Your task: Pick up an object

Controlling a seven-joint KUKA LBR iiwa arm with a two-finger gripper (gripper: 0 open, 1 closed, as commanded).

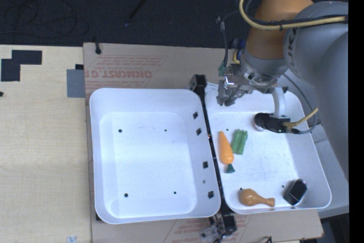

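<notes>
Objects lie in the right bin (318,179): an orange carrot (226,148) touching a green piece (239,141) at centre frame, a tan gourd-shaped toy (255,198) and a black block (295,191) lower right. The gripper (226,101) hangs over that bin's upper left corner, carrying nothing; I cannot tell its finger spacing.

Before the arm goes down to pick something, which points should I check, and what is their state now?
1. Objects present in the right bin: ok; carrot, green piece, tan gourd-shaped toy, black block.
2. Gripper above a target: not ok; it hangs over the bin's upper left corner, apart from the carrot.
3. Gripper free of any object: ok.
4. Jaws open enough: cannot tell.
5. Carrot separated from the green piece: not ok; they lie touching.
</notes>
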